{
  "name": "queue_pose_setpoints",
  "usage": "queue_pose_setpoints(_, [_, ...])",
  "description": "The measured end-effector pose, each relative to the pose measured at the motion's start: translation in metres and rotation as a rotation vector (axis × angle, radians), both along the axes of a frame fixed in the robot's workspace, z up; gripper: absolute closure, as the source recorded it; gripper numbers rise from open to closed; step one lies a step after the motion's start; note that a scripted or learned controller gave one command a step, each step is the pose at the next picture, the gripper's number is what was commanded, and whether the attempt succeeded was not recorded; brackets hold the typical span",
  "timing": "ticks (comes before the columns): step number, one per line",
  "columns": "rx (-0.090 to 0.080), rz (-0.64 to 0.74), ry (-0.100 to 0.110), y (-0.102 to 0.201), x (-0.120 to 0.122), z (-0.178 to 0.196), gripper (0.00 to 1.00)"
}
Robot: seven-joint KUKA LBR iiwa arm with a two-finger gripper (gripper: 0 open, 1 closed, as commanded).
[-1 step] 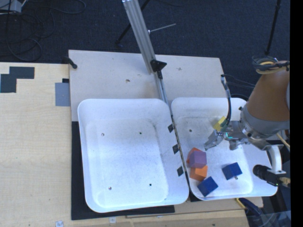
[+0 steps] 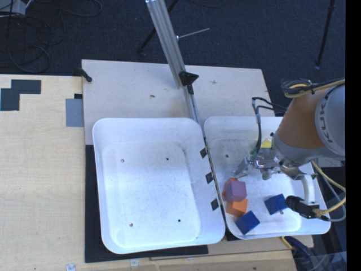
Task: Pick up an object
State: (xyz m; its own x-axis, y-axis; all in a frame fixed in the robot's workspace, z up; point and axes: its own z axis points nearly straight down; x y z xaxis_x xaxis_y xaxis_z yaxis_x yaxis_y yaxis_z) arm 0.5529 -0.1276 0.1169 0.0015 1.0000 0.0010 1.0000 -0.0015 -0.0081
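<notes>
The two-finger gripper [image 2: 259, 167] on the grey arm with the orange band hangs over the middle of the right shallow white bin [image 2: 224, 143], low above its floor. From this slanted angle I cannot tell whether it is spread or closed, and nothing can be seen held in it. Four small blocks lie in that bin, all in its near half. One purple cube [image 2: 236, 189] sits just below and to the left of the gripper, close to the bin's left wall. One orange block [image 2: 238, 206] is directly on its near side, touching it or partly tucked under it. There are two blue blocks. The first blue block [image 2: 247, 222] lies near the front rim just beside the orange one. The second blue block [image 2: 275, 203] lies further right, apart from the other three. There are two bins, and the left shallow white bin [image 2: 148, 188] stands edge to edge with the right one.
</notes>
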Motion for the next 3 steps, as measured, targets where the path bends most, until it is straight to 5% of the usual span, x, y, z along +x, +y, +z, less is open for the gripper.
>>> queue_pose_setpoints(1, [-0.002,0.004,-0.008,0.031,0.031,-0.026,0.00])
queue_pose_setpoints(2, [-0.002,-0.001,-0.012,0.013,-0.018,-0.024,0.00])
queue_pose_setpoints(3, [-0.011,-0.001,-0.072,0.026,-0.048,-0.016,0.00])
